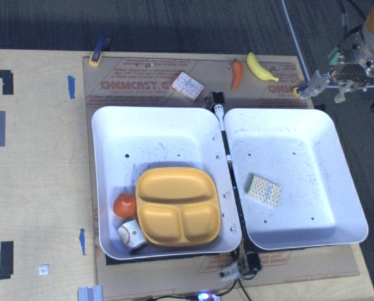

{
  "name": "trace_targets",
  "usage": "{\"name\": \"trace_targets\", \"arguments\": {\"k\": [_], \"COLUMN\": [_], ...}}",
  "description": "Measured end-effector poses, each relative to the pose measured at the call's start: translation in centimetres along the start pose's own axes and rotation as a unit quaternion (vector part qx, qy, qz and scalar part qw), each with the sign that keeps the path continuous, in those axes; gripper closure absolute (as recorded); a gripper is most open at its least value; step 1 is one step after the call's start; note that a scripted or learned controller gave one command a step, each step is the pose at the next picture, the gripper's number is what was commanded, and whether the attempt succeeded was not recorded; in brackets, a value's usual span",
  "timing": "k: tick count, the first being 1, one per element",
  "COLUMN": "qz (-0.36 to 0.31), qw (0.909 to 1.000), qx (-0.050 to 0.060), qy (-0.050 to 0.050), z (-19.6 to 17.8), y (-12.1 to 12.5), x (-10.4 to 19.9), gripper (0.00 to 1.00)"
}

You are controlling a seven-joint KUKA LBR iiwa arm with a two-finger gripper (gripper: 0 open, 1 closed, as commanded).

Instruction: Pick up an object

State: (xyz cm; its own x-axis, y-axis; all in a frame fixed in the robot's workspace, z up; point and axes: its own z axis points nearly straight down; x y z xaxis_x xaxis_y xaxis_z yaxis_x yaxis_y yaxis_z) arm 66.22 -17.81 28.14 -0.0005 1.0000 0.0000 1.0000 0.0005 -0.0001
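Pincer (337, 80): opening cannot be told. Below-left of it, a checkered sponge block (264, 190) lies unobstructed in the right white bin (337, 168).

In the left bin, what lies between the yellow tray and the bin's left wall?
In the camera view, a red ball and a small white can lie between the yellow tray and the left bin's left wall.

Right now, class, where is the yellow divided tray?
In the camera view, the yellow divided tray lies in the left bin, toward its near edge, with an orange ball and a small can at its left side.
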Motion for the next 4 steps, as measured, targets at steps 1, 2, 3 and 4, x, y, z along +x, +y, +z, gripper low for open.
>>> {"name": "trace_targets", "arguments": {"k": [1,2,3,4], "qz": [0.000,-0.001,0.000,0.001], "qw": [1.0000,1.0000,1.0000,1.0000], "qx": [0.000,-0.001,0.000,-0.001], "qy": [0.000,0.000,0.000,0.000], "z": [14.6,19.6,19.6,19.6], "y": [-0.7,-2.5,-5.2,-10.7], "x": [2.1,8.7,7.5,7.6], "gripper": [0.00,0.00,0.00,0.00]}}
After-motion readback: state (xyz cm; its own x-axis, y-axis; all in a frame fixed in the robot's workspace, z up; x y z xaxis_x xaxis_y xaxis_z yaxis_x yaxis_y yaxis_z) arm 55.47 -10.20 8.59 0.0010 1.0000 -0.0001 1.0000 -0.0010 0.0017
